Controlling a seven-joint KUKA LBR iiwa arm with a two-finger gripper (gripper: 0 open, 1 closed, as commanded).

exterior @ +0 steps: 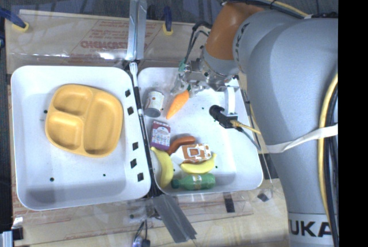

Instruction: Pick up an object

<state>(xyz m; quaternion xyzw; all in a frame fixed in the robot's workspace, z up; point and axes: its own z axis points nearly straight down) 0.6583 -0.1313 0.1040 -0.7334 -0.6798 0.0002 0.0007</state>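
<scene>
A: Left bin [34, 182], contents?
B: One yellow divided plate [84, 120], lying flat, toward the far left.

A: Right bin [247, 168]?
B: Carrot [177, 104] at the far end, tilted; small can [153, 103] just left of it. Purple packet [161, 135] mid-bin. Near end: two bananas [164, 166], a sausage [181, 141], a printed carton [197, 152], a green bottle [194, 182], clustered and touching.

A: Pincer [188, 80]?
B: Low over the carrot's upper end, at the right bin's far edge. Apart or together, I cannot tell; nothing seen clamped.
</scene>
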